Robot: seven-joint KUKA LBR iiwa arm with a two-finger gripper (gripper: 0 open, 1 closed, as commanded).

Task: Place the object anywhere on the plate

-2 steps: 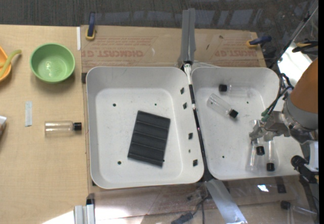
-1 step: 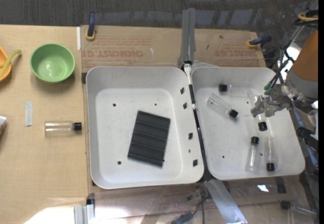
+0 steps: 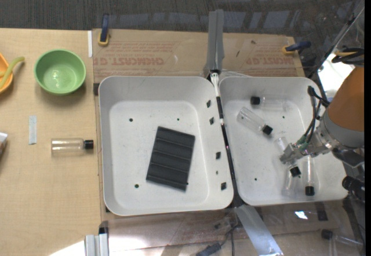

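A black ribbed rectangular plate (image 3: 171, 158) lies flat in the left white bin (image 3: 116, 133). Several clear vials with black caps lie in the right white bin (image 3: 243, 185): one vial (image 3: 254, 120) near the middle, a short one (image 3: 255, 100) toward the back, and two (image 3: 293, 177) (image 3: 309, 178) at the front right. My gripper (image 3: 291, 154) hangs low over the right bin's front right part, just above and behind those two front vials. The wrist hides whatever lies directly under it.
On the wooden bench left of the bins stand a green bowl (image 3: 60, 72) and a clear bottle with a black cap (image 3: 72, 145). A raised divider (image 3: 220, 127) runs between the two bins. Cables hang by the arm at the right.
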